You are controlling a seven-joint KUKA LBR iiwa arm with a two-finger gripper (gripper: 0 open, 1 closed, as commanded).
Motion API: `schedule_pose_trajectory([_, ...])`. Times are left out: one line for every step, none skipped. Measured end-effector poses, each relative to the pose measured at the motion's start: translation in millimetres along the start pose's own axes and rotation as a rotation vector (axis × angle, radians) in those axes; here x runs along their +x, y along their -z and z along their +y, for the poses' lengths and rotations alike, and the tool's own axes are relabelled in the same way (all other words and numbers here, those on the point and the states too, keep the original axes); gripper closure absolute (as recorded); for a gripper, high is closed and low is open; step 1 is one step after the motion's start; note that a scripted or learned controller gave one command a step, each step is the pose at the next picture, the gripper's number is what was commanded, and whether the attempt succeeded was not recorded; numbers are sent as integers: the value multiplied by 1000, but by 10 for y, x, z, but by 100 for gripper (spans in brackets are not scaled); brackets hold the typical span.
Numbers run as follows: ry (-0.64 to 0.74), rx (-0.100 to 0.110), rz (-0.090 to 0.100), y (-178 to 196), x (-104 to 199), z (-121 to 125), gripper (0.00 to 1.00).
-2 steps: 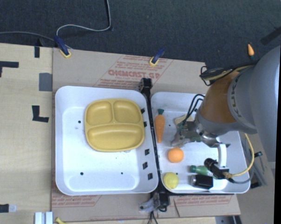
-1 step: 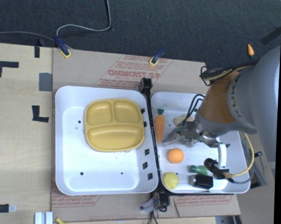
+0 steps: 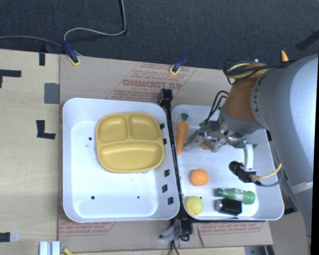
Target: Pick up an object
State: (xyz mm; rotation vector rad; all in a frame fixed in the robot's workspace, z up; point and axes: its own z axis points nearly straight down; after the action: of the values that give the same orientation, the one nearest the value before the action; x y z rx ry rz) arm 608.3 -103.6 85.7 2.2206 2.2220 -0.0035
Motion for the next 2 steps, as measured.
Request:
schedule_pose_trajectory([0, -3, -3, 97, -3, 2, 100])
schedule_pose_trajectory([-1, -3, -5, 99, -15, 0, 0])
